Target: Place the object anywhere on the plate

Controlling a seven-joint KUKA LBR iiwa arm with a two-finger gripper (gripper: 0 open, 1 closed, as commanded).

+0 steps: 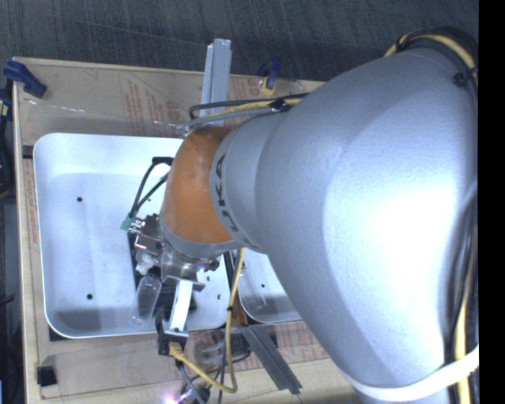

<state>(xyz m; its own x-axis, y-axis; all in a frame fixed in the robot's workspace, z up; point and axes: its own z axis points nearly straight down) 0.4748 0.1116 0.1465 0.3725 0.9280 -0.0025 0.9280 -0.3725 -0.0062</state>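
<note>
one grey arm [353,200] covers most of the right side of the camera view, its wide body reaching in from the right and narrowing to an orange band [189,192] above the wrist. two shallow white bins sit side by side on the bench [93,99]; the left bin [67,225] shows its pale floor with a few small dark dots and its rounded rim, while the right bin [265,305] appears as a curved corner of rim just below the arm. the gripper [160,297] hangs below the orange band over the near right part of the left bin, close to that bin's front wall, with dark metal parts and a white piece pointing down toward the floor. whether it is open or closed cannot be told from this angle, since the wrist and its fittings crowd the tips. no plate or loose object can be made out, as the arm hides much of both bins, so the place of the task's thing cannot be told. black cables [147,183] loop from the wrist over the left bin, and a yellow cable [227,343] runs down past the bin's front edge. blue clamps [23,76] grip the bench at its far left corner.
</note>
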